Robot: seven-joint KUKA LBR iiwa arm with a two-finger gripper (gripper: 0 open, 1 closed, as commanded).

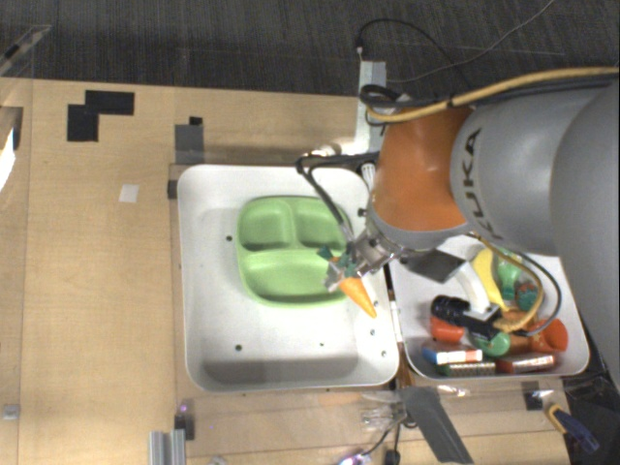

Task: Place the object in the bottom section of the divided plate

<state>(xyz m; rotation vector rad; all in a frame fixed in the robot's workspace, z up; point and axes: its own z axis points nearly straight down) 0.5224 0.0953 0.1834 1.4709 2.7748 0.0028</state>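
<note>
A green divided plate (286, 248) lies in the left white bin (218, 337), with two small sections at the top and one wide section at the bottom. My gripper (345, 271) hangs over the plate's lower right rim. An orange carrot-shaped object (359, 294) sits between its fingers, pointing down and to the right, past the plate's edge. The grey arm with its orange band (417, 177) covers the bin's upper right corner.
The right white bin (572, 356) holds several small items, among them a yellow banana (487, 277), a black bottle (455, 310), a green piece (498, 343) and red-orange pieces (554, 335). A black cable (325, 187) loops over the plate's top right.
</note>
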